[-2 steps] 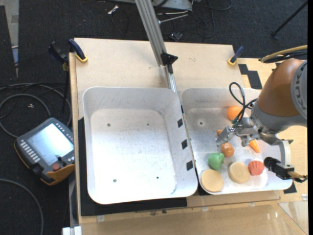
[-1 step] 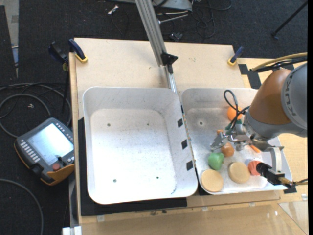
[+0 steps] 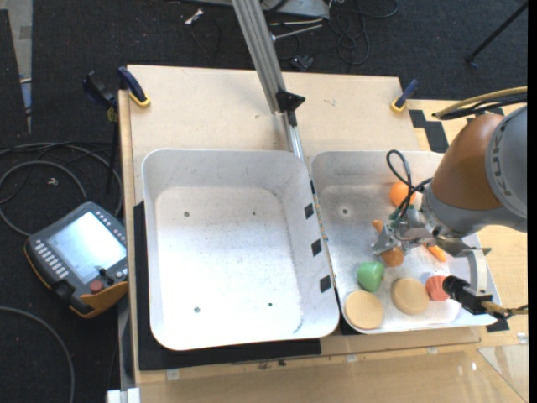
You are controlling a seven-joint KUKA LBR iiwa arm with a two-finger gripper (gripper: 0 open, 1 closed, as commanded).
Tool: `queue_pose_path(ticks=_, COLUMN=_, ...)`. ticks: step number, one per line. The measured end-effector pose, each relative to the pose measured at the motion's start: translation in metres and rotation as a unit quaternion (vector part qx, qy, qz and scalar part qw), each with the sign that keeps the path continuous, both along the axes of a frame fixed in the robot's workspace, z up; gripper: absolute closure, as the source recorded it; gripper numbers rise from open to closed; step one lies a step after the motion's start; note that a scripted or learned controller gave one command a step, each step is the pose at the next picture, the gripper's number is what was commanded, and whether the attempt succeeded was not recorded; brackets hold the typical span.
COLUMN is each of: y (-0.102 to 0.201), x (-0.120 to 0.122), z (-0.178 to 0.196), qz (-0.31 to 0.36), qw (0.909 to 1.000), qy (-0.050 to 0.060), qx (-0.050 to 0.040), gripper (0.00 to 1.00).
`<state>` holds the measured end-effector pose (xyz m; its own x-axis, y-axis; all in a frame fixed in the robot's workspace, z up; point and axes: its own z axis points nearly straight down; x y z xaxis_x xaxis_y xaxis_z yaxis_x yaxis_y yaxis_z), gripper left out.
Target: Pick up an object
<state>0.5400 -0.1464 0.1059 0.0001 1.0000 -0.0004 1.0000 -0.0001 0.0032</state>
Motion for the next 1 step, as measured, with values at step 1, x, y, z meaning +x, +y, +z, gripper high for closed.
queue_pose_path(ticks=1, y=-0.0036, x=-0.0003, z=0.0429, qz=0.001, qw=1.0, qy=-0.001, qx=-0.0006, gripper=1.0)
